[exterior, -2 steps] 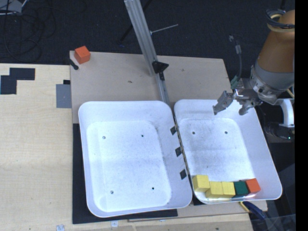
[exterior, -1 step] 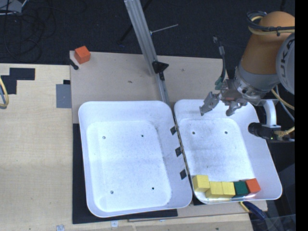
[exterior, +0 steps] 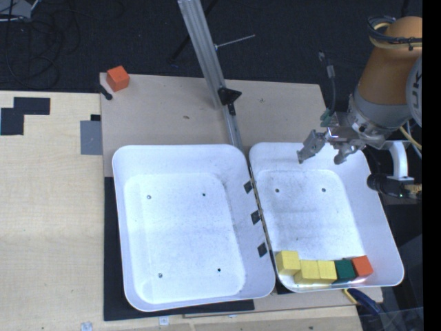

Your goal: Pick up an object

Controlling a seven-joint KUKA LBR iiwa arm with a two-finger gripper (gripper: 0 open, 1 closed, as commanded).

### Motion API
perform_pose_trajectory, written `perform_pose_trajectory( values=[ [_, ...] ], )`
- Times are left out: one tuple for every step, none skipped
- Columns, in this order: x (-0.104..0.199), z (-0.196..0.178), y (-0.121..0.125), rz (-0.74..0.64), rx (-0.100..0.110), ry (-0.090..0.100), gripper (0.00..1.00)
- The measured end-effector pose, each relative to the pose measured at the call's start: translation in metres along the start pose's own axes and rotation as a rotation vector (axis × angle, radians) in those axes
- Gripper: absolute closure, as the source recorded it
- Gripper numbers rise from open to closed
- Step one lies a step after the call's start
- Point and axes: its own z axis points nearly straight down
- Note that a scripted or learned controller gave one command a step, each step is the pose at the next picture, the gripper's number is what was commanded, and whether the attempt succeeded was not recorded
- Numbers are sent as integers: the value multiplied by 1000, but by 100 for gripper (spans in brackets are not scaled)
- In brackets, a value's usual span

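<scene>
Two white bins sit side by side. Yellow blocks (exterior: 308, 267), a green block (exterior: 345, 270) and an orange block (exterior: 362, 265) line the right bin's (exterior: 324, 205) near edge. The gripper (exterior: 324, 151) hangs over its far rim, fingers spread and holding nothing

Orange cube (exterior: 118, 77) — beside metal rail (exterior: 207, 59)

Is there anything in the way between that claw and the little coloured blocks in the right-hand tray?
Nothing visible: the gripper hangs open over the right bin's far end, with bare floor between it and the blocks.
</scene>
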Motion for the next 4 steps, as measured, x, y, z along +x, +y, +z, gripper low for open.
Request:
perform_pose_trajectory(
  values=[
    [21, -3, 5, -3, 0, 1, 0],
    [47, -5, -12, -4, 3, 2, 0],
    [54, 4, -13, -3, 3, 1, 0],
    [108, 38, -89, -6, 12, 5, 0]
  ],
)
